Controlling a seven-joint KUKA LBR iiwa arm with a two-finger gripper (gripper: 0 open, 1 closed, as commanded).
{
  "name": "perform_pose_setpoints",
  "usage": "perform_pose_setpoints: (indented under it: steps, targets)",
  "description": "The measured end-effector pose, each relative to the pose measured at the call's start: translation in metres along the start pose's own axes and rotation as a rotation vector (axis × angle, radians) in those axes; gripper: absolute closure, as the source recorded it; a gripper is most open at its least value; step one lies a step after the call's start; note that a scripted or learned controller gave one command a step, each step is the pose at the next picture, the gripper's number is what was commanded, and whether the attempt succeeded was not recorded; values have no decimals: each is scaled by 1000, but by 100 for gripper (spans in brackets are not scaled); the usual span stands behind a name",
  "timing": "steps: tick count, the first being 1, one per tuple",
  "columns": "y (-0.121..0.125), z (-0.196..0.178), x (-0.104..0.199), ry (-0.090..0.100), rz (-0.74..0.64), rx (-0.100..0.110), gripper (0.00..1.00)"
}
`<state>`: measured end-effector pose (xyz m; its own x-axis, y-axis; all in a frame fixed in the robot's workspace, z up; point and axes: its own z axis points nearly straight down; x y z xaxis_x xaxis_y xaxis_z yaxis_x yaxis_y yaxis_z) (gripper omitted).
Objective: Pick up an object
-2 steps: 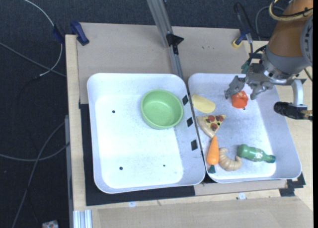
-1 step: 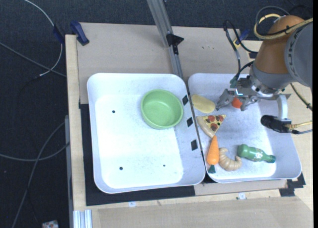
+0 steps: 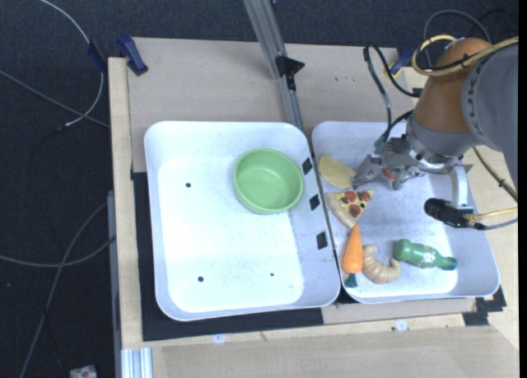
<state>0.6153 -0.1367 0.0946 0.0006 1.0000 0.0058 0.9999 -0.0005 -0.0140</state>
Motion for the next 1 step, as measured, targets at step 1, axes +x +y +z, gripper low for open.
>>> perform_pose_setpoints:
  steps: [1]
  targets:
    - [1,-14,1,2,0,-4,100]
